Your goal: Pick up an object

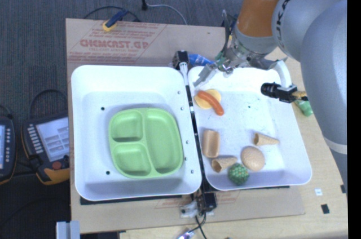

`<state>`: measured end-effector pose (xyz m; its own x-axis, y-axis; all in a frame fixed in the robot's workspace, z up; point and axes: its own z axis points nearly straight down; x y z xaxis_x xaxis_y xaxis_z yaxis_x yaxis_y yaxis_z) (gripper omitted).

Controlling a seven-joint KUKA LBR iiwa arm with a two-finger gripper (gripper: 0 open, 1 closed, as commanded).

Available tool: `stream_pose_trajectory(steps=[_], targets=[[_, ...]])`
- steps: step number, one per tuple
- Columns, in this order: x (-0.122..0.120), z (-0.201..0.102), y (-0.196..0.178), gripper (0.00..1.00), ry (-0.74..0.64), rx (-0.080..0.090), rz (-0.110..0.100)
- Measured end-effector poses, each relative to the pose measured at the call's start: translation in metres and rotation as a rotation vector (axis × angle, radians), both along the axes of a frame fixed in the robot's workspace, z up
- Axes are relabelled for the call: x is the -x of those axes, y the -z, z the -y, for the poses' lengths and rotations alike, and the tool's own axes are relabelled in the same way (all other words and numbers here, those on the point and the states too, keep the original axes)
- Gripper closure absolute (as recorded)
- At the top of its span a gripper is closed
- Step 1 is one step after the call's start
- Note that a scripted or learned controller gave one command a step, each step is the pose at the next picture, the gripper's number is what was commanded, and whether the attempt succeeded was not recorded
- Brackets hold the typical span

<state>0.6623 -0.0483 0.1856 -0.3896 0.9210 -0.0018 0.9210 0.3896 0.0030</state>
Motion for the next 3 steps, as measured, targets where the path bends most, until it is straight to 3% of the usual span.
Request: stream_pose_trajectory(steps=[1,2,3], targets=[[0.057,-0.002,0.001,0.0,-0.169,0.001,-0.004],[0.032,-0.016,0.001,0.0,-0.323,0.002,-0.002],[0.032,-0.016,0.001,0.0,-0.323,0.001,-0.002]])
